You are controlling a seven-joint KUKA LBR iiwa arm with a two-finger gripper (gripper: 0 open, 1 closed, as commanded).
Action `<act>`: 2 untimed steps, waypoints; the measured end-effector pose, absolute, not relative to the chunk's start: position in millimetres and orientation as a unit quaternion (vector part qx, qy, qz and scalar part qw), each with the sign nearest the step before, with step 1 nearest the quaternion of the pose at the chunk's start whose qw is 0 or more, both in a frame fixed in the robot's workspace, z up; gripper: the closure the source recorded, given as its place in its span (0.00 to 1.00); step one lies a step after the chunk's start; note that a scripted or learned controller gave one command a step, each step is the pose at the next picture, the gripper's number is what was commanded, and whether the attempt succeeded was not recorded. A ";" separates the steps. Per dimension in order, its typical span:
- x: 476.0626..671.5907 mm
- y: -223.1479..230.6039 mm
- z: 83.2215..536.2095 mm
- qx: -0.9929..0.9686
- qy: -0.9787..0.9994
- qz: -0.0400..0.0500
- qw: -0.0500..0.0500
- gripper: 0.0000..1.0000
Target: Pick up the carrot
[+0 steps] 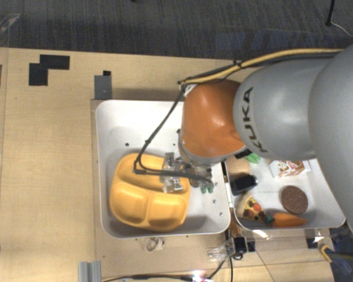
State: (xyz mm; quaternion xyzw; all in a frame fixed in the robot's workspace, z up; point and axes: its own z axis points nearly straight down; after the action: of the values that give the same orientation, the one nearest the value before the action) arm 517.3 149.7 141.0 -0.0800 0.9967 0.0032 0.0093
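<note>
From the camera above the bench, the grey arm with its orange band (209,122) reaches in from the right and hangs over the left shallow white bin (106,151). Its two-finger gripper (185,181) sits low over the right part of that bin, at the upper right edge of a large, lumpy yellow plastic object (144,201) that lies in the bin's near half. The gripper's metal parts are seen from above and overlap the yellow object, so whether the pincer is wide or narrow cannot be told, and nothing can be seen held in it.

The small orange carrot with a green end (287,220) lies in the right shallow white bin (332,207), near its front wall, on its side and well apart from the gripper. Just above it rests a flat, round brown disc (295,199). To the carrot's left, touching or nearly so, is a small multicoloured object (253,209). Further back lies a white printed packet (289,168). The pale wooden bench (47,187) surrounds both bins.
</note>
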 end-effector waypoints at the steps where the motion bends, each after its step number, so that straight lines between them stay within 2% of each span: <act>1: 499.4 228.5 134.8 -0.137 0.991 0.003 0.004 1.00; 2: 503.3 228.9 147.2 -0.136 0.991 0.004 0.010 1.00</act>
State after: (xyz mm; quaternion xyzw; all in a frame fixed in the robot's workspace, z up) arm 503.3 228.9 147.2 -0.1363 0.9906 0.0042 0.0095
